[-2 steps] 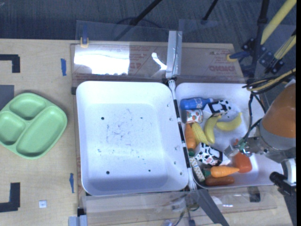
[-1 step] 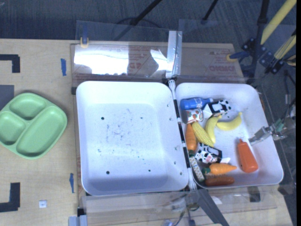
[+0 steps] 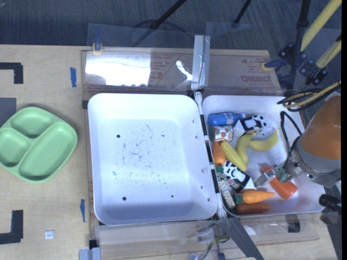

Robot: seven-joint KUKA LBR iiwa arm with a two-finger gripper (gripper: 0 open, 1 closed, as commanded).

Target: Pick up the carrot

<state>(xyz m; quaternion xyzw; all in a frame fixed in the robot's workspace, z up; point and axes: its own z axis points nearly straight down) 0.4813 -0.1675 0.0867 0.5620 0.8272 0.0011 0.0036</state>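
Note:
The carrot is an orange tapered toy lying flat near the front wall of the right bin, its tip pointing right. My gripper hangs low over the right bin, just up and to the right of the carrot and a little apart from it. A short orange-red piece sits right beside the gripper's tip. The arm's orange band rises behind it at the right edge.
The right bin also holds a blue can, a banana, a corn cob, black-and-white toys and a dark red piece under the carrot. The left bin adjoins it. A green divided plate lies far left.

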